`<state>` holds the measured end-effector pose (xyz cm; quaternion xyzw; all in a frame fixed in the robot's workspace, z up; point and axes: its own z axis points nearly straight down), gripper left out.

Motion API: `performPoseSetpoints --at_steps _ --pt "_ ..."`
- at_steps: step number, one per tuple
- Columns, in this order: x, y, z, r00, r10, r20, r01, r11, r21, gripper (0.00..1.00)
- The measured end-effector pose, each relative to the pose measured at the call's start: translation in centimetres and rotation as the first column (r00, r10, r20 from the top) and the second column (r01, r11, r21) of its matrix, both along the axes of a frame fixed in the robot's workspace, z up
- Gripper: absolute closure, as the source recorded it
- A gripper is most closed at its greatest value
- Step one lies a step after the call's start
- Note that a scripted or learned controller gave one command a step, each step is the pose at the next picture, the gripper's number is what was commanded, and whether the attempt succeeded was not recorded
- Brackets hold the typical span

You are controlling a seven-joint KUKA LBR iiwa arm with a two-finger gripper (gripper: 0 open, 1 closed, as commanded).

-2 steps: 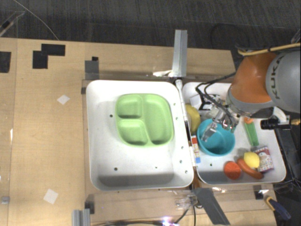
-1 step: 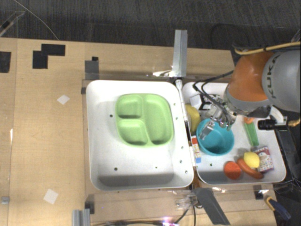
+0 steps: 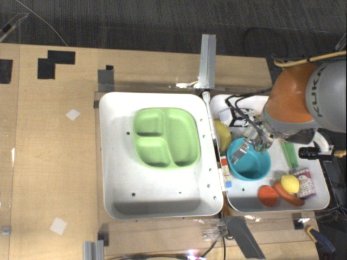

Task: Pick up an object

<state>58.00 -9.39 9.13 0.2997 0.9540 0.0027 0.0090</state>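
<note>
Camera view: the grey arm with its orange band (image 3: pixel 290 99) enters from the right and lowers its gripper (image 3: pixel 248 148) over the right-hand bin (image 3: pixel 320 199). The fingers are set at the near rim of a blue bowl (image 3: pixel 250 161), and the metal tips appear to straddle that rim; whether they are clamped on it or merely touching cannot be told. Just left of the fingers lies a yellow object (image 3: pixel 222 134), partly hidden behind the bowl. To the right of the fingers a green stick (image 3: pixel 290 155) lies along the bin floor. Below and right of the fingers sit an orange-red fruit (image 3: pixel 268 195), a yellow lemon (image 3: pixel 290 184) and a small printed packet (image 3: pixel 305 182), close together. Well to the left of the fingers, the left-hand bin (image 3: pixel 116 194) bears a green compartment tray (image 3: pixel 165 137).
</note>
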Motion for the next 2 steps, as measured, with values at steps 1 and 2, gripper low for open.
performPoseSetpoints --at_steps 1,2 --pt "-2.1 -0.3 0.0 0.99 -0.142 0.002 0.142 0.99 0.002 0.0" --pt "-1.6 -1.0 1.7 0.99 -0.141 0.022 0.141 0.99 -0.01 1.0"
